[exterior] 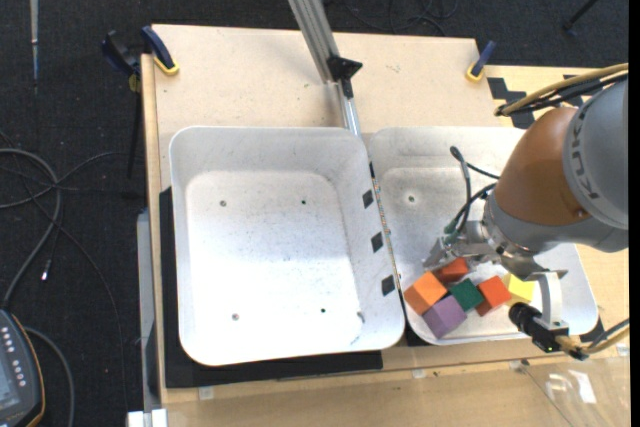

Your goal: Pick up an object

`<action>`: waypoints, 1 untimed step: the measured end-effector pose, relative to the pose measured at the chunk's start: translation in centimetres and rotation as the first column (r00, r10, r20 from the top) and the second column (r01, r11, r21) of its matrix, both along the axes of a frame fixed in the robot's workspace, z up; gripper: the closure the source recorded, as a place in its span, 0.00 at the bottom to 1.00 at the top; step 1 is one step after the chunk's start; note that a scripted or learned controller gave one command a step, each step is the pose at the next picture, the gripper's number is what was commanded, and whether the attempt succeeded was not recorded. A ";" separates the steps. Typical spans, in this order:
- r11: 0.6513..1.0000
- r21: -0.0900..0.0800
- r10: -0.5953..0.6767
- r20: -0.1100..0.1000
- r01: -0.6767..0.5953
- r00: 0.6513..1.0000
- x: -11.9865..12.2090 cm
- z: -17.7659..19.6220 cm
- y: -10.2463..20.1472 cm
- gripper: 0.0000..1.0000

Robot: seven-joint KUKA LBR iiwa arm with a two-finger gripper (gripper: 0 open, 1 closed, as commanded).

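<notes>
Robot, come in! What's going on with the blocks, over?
Gripper low in right bin, above the blocks. Orange block, purple block, green block bunched together. None seen gripped.

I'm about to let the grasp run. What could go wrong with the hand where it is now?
1. The blocks are crowded together: orange block, purple block, green block and others touch, so the hand may catch two or push them apart.
2. They sit near the right bin's front rim, which could block a clean descent.
3. The arm covers part of the pile, so the grasp is hard to verify.
</notes>
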State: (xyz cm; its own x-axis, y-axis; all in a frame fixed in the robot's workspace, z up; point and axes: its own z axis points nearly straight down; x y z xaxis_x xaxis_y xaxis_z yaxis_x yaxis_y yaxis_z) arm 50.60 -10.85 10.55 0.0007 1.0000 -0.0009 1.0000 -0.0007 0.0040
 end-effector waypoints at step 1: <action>1.000 0.004 0.012 0.004 -0.012 1.000 0.1 9.3 9.5 1.00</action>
State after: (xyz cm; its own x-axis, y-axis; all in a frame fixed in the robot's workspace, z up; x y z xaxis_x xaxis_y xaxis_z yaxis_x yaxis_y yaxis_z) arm 50.74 -1.34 19.90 -0.0113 0.9999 0.0035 0.9999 0.0113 0.0077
